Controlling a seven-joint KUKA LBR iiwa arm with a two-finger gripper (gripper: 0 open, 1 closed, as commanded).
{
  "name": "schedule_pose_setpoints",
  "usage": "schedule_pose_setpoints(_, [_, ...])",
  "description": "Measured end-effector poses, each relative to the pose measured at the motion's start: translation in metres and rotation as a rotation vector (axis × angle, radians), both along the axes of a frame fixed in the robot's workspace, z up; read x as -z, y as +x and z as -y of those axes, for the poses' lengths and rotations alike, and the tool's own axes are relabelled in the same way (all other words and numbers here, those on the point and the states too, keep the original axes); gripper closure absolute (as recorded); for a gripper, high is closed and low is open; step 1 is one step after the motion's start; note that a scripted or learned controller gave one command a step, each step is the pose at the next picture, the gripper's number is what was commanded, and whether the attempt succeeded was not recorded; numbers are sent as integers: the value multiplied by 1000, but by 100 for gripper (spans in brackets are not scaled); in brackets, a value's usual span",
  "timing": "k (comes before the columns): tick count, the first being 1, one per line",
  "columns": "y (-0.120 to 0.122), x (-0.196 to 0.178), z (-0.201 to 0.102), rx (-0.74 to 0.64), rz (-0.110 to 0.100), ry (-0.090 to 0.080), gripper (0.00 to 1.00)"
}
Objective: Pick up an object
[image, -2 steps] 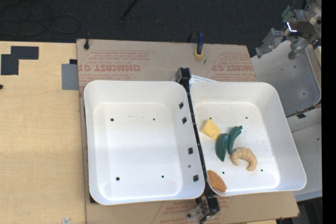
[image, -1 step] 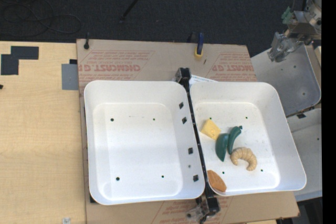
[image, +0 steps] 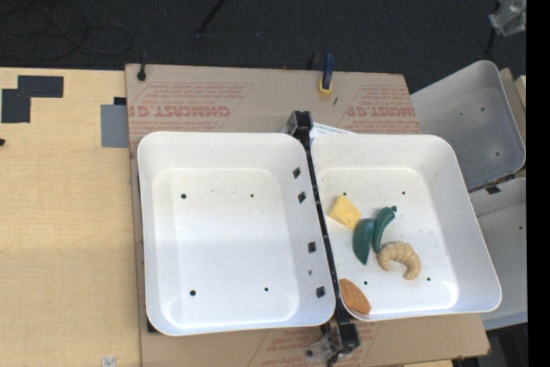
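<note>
The right white bin [image: 430,152] holds several small objects. A yellow wedge [image: 346,211] lies near its left wall. Just right of it is a dark green curved piece [image: 373,234], which touches a tan croissant-shaped piece [image: 402,259]. An orange-brown oval [image: 354,296] rests against the bin's front left corner. A small grey metal part [image: 510,6], possibly the gripper's end, shows at the top right edge. It is far from both bins and nothing is visibly held there.
The left white bin [image: 219,228] sits beside the right one, with a black divider strip [image: 311,219] between them. Both stand on cardboard [image: 223,103] on the wooden bench. A grey metal plate [image: 477,120] leans at the right. A yellow-and-blue clamp [image: 326,78] stands behind the bins.
</note>
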State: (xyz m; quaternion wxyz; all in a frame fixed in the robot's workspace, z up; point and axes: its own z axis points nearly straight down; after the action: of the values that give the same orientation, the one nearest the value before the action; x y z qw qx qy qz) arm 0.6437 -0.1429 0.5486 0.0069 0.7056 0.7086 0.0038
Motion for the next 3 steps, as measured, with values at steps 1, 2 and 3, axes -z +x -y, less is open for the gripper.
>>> schedule_pose_setpoints(1, [0, 130, -49, 0, -30, 8, 100])
schedule_pose_setpoints(2, [-3, 308, -44, 5, -34, 7, 100])
schedule_pose_setpoints(3, [-18, 127, -15, 5, -1, 0, 100])
